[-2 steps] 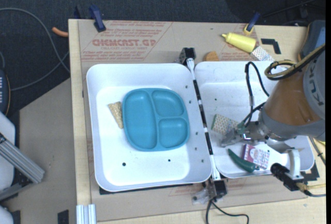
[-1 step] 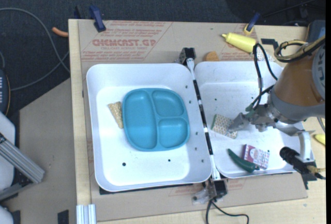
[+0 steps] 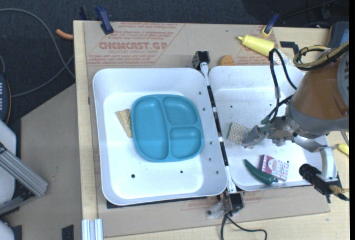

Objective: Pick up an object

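I cannot tell the gripper (image 3: 252,138) state, so I bring it down slowly and centred over the sponge (image 3: 237,132) near the right bin's (image 3: 244,81) left wall.

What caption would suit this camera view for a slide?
Arm's hand beside a patterned square in the right bin; blue tray in the left.

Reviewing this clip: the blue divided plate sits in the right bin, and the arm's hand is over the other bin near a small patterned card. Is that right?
Not quite. The camera view shows the blue divided plate in the left bin, not the right. The hand is over the right bin, near a small patterned card, as you said.
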